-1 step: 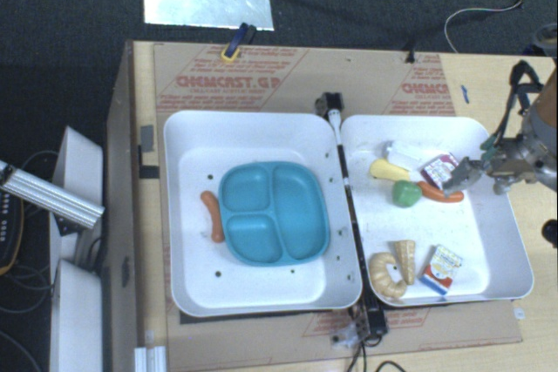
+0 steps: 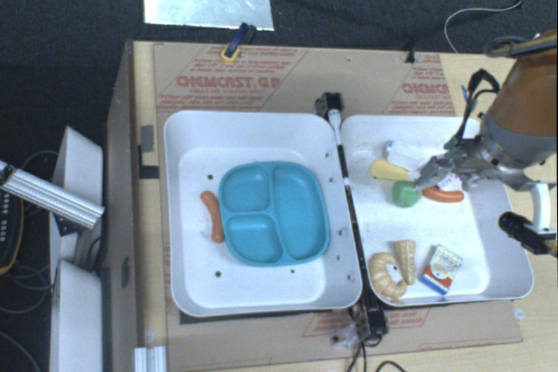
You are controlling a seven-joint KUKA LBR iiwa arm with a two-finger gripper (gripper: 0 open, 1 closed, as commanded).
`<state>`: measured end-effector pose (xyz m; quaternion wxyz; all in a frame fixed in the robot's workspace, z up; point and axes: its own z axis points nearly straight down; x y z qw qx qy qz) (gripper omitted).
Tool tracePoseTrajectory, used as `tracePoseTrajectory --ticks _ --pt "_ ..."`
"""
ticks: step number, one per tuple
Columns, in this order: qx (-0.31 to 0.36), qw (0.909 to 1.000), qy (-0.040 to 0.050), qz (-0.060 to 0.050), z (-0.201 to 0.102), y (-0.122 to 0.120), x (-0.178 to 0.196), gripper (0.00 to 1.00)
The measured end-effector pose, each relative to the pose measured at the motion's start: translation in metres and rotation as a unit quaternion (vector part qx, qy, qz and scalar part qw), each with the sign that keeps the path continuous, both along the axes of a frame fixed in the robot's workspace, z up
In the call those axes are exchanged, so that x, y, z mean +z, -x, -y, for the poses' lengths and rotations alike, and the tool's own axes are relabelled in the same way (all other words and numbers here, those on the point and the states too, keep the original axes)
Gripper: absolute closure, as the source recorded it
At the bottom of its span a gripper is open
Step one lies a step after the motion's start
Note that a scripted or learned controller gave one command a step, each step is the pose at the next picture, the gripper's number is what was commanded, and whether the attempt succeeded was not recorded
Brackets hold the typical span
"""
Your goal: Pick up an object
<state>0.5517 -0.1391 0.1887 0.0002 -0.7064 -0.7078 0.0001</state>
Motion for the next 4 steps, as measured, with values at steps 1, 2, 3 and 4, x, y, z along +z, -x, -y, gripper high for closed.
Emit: tracePoseTrajectory --ticks 1,2,3,4 --pt "0.001 1.0 0.0018 0.007 -0.01 -0.039 -0.097 0.0" --pt "0.0 1.0 0.0029 0.008 -0.009 -0.04 -0.085 1.0" --pt "0.0 1.0 0.0027 0.008 -0.009 -0.04 -0.086 0.0" --pt "0.0 1.0 0.0 0.0 -0.012 -0.005 -0.105 0.0"
